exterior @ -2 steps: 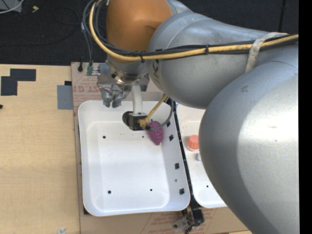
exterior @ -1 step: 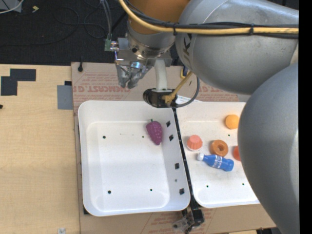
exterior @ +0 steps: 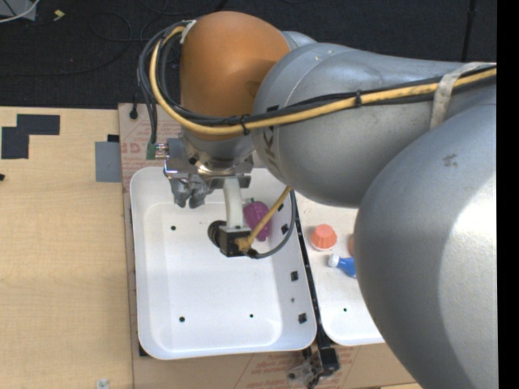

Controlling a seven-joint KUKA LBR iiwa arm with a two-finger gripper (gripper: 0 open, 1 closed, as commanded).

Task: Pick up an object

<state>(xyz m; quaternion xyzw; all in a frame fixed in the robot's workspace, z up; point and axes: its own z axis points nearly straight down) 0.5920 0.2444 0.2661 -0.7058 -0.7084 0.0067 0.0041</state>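
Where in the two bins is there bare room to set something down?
Left bin: whole front half, from the gripper to the front rim, is bare. Right bin: a small patch in front of the blue object. Crowded around the purple object and orange object.

**Arm covers most of the right bin**

The arm [exterior: 389, 136], cut off at the right and near edges, hides the right bin [exterior: 345, 331] but for its left strip. A blue thing [exterior: 347, 267] there runs under the arm, so its shape cannot be told. A white bit [exterior: 333, 260] touching its left side is too small to name. In the left bin [exterior: 203, 314], a purple thing [exterior: 256, 214] is partly hidden behind parts of the arm, and the far rim lies under the wrist. The claw [exterior: 188, 194] is in shadow, its form unclear.
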